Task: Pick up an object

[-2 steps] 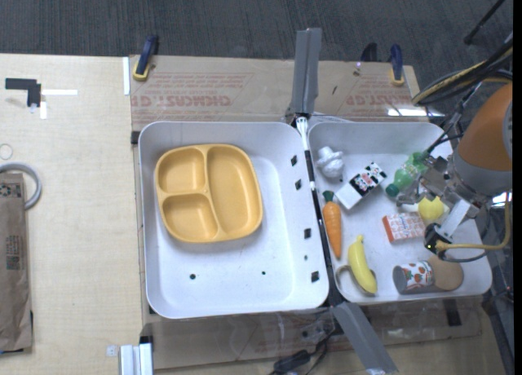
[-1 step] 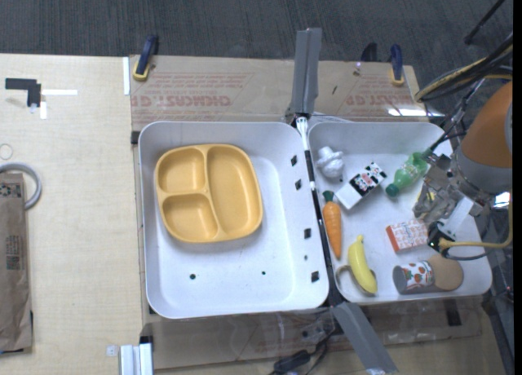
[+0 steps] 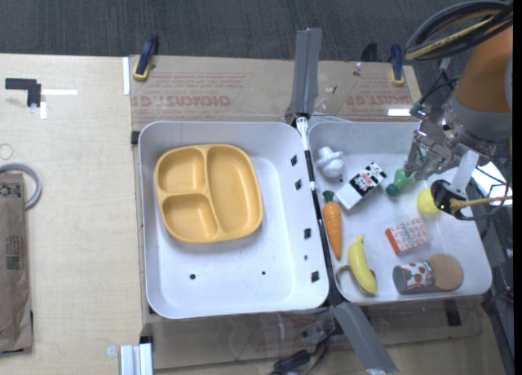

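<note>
Your bench carries two white bins. Nearest you in the right bin (image 3: 481, 263) lie a banana (image 3: 361, 264), a can (image 3: 414, 276) and a carrot (image 3: 332, 227). Farther back, the gripper (image 3: 418, 163) hangs over a green object (image 3: 398, 183); whether its jaws are spread, you cannot tell.

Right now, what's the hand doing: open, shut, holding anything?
Hand: over the right bin, near the green toy and yellow ball. Whether it is open, shut or holding something cannot be told from this view.
</note>
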`<control>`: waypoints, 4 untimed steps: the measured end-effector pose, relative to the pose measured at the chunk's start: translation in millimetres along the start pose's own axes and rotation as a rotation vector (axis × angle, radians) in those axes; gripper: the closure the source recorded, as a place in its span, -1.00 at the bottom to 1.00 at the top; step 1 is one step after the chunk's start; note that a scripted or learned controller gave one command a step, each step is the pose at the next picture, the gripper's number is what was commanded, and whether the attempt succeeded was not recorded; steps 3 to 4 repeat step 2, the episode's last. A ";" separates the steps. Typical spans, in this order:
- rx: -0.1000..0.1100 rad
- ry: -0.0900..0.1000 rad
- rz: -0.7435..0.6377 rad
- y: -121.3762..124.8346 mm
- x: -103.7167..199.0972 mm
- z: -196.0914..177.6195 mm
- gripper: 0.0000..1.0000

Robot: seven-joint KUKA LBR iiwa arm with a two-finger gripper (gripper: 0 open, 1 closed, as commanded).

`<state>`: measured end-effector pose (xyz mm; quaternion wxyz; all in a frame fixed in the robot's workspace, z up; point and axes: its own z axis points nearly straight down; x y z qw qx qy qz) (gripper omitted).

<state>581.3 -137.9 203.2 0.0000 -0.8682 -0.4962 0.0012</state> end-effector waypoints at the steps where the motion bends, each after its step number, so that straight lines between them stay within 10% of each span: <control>1: -0.001 0.000 -0.232 46.6 -2.5 -9.3 1.00; 2: -0.002 -0.001 -0.315 49.0 -41.4 -112.4 1.00; 4: -0.002 -0.001 -0.315 49.0 -41.4 -112.4 1.00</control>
